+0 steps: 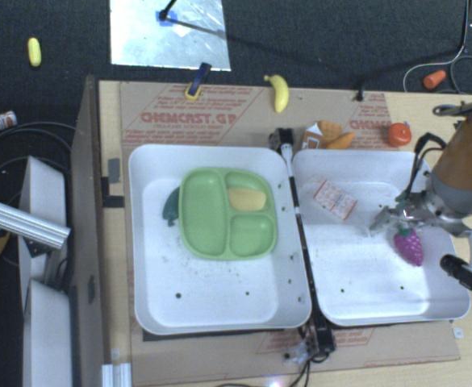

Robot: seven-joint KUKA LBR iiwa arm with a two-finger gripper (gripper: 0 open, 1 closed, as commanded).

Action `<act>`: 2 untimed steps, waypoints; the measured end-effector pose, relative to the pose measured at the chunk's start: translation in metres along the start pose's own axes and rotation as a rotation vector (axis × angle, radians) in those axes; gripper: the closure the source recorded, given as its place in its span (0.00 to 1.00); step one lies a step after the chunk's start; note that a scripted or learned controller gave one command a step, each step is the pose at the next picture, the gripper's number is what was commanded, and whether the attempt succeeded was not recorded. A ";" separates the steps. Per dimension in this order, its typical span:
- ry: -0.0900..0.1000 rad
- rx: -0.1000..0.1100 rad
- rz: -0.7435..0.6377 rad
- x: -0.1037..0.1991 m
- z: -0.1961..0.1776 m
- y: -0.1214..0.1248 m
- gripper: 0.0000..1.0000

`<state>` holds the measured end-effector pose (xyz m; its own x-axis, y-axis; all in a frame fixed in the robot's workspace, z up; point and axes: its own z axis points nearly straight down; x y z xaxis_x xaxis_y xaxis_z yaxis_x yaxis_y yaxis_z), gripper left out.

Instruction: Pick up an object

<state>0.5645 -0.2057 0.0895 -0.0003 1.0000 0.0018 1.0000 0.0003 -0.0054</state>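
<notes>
One purple bunch of toy grapes [409,246] lies on the floor of the right bin [357,297], near its right wall. The gripper [397,214] sits low just above and to the left of the grapes, close to touching them. Whether the fingers are spread or closed, I cannot tell, and nothing is visibly clamped between them. By my reading the pick is not yet made: the grapes rest on the bin floor, so closing and lifting remain. A small printed packet [333,199] lies well apart, toward the bin's upper left. Room is tight on the right, where wall and arm crowd the grapes; the middle and lower left lie open. The left bin [159,297] holds a green divided plate [226,214].
</notes>
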 end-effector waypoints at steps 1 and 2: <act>-0.007 -0.020 -0.006 -0.001 -0.118 0.024 0.00; -0.001 -0.006 0.001 0.000 0.009 0.008 0.00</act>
<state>0.5726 -0.2058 0.0801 0.0003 1.0000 0.0005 1.0000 -0.0003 0.0011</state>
